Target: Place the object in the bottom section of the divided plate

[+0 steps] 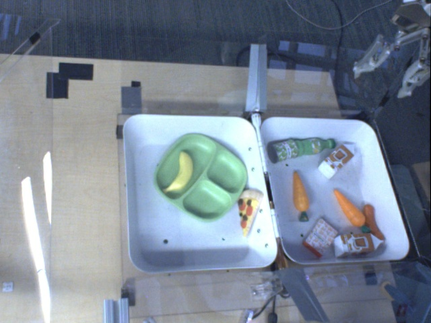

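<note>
The gripper (394, 58) is hovering far up and to the right of the green divided plate (202, 175), beyond the far corner of the right bin (387, 180) and above the dark floor. At this distance it cannot be told whether it is open or closed, and nothing can be made out in its grasp.

The likeliest task object is the toy pizza slice (248, 211). It is lying flat on the floor of the left bin (145, 241), just off the plate's lower right rim, touching it or very nearly so. From the gripper, the slice is sitting well down and to the left, across the whole right bin. Its long axis is running nearly parallel to the wall between the bins, with the wide crust end farther from the camera and the point nearer. It is looking thin and wedge-shaped, pale yellow with red spots.

The plate's bottom section (205, 200) is lying right beside the slice, and a banana (179, 172) is occupying the plate's left section.
</note>
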`<state>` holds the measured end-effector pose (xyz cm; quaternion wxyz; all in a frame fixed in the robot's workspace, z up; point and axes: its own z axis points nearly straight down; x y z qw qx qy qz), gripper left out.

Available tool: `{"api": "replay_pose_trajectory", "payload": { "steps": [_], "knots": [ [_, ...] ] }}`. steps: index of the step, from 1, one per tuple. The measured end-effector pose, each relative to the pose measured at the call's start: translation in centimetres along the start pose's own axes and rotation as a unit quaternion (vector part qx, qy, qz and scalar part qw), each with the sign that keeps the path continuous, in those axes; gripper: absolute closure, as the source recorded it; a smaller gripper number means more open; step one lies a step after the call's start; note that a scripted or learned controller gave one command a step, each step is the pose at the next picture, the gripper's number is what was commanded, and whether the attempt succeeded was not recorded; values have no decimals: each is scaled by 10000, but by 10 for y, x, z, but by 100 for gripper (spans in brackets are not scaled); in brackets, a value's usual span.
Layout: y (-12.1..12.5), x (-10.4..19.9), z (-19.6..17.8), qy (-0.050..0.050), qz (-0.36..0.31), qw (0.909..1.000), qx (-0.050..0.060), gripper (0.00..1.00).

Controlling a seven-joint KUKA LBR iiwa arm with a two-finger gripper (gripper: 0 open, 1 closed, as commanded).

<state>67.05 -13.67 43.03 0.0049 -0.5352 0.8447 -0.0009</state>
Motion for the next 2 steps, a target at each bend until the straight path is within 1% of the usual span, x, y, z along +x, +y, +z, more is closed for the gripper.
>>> {"api": "replay_pose_trajectory", "payload": {
  "steps": [1,2],
  "knots": [
    [-16,34,-5,-1,-2109,9775,-3,0],
    [-16,34,-5,-1,-2106,9776,-4,0]
  ]
}}
